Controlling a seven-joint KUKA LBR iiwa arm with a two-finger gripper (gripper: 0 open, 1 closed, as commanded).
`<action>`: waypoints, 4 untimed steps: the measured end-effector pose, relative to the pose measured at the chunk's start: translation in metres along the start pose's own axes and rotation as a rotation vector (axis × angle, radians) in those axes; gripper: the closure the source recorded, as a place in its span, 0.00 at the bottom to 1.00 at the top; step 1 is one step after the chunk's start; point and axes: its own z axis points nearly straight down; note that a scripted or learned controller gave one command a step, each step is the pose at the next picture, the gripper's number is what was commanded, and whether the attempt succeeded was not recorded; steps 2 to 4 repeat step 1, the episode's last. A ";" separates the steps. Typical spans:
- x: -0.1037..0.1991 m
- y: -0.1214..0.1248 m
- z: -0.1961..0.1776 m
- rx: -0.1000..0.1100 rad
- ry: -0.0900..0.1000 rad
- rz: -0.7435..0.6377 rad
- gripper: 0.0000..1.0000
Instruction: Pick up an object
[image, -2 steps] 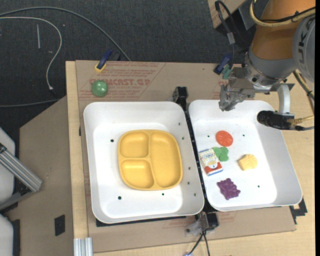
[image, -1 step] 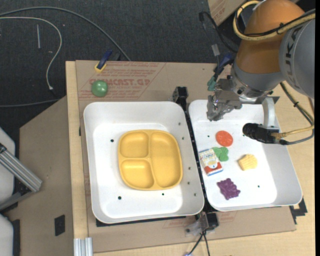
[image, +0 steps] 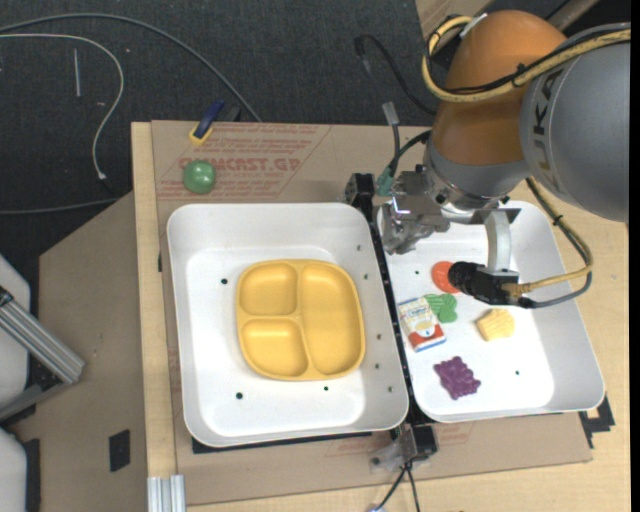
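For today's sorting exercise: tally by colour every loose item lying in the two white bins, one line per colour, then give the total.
Yellow: 2, the divided plate and the cheese wedge
Purple: 1, the grapes
Red/orange: 1, a round piece, partly hidden
Green: 1, a leafy piece
White and red: 1, the small carton
Total: 6

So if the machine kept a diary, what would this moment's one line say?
arm: over right bin | hand: near its back-left corner, grip unclear | toys in right bin: purple grapes, yellow block, small carton | left bin: yellow divided plate
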 end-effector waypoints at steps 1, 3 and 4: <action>0.046 -0.021 0.010 0.001 0.000 -0.001 1.00; 0.046 -0.021 0.010 0.001 0.000 -0.001 1.00; 0.046 -0.021 0.010 0.001 0.000 -0.001 1.00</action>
